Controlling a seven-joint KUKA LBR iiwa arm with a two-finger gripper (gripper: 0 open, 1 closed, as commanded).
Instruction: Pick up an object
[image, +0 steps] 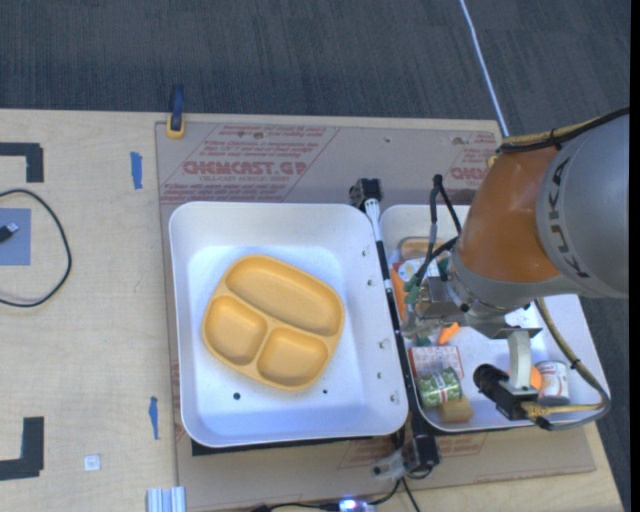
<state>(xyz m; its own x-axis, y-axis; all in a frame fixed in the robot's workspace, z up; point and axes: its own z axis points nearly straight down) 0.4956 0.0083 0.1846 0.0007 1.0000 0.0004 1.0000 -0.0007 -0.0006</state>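
Bench (80, 330) carries two white bins. Left bin (200, 240) holds a yellow divided tray (275, 320). Right bin (575, 330) holds small clutter; my arm (560, 220) hangs over it. My jaws (432, 305) sit low at its left side. Nearest candidate, a green-labelled can (440, 383), lies just below them toward the bin's front edge, long axis unclear. Jaws' state: I cannot tell; no object visibly between them.

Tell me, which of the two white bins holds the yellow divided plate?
The left bin; the yellow divided plate lies in it, while the right bin holds small groceries.
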